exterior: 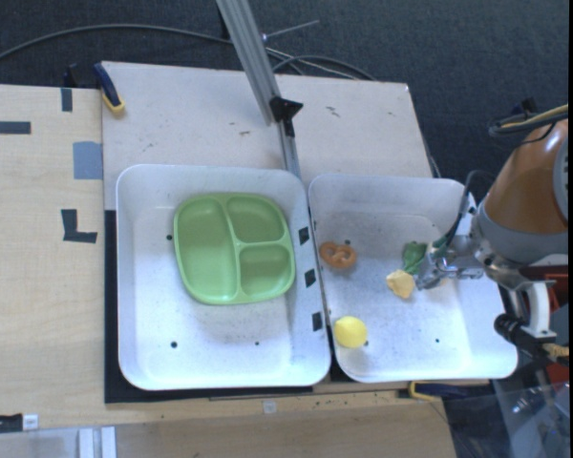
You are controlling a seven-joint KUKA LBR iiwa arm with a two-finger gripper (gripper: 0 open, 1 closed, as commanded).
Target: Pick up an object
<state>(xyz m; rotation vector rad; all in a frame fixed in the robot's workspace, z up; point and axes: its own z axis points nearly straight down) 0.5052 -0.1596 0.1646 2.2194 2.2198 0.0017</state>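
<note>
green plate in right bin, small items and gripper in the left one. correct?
No, the bins are swapped. The camera view shows the green plate in the left bin; the small items, such as the yellow ball, and the gripper are in the right bin.

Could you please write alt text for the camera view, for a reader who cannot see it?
A robot gripper reaches into the right bin beside a green item and a pale yellow piece; an orange item and a yellow ball lie nearby. The left bin holds a green divided plate.
</note>
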